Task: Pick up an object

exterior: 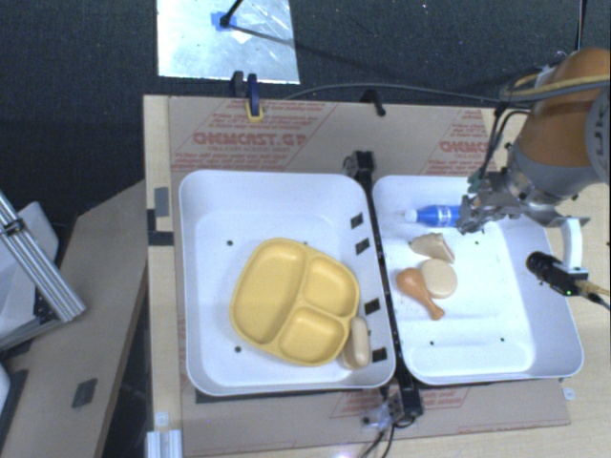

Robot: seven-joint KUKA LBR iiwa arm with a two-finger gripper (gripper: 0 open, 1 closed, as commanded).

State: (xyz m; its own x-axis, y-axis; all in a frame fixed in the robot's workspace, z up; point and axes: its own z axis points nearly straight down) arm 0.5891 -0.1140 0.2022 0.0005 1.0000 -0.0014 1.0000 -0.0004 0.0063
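A blue bottle with a white cap (pixel 430 216) lies near the back of the right bin (pixel 496 351). My gripper (pixel 474 214) hangs right at the bottle's right end, low over the bin. A tan wedge-shaped piece (pixel 433 247) lies just in front of the bottle. Closer to the front sit a pale round bun (pixel 439 278) and an orange drumstick-shaped toy (pixel 417 288), touching each other.
The left bin (pixel 220 218) holds a yellow divided tray (pixel 294 301) with a beige oblong piece (pixel 358 342) at its right front corner. A black divider (pixel 374 256) runs between the bins. Black cables cross behind them.
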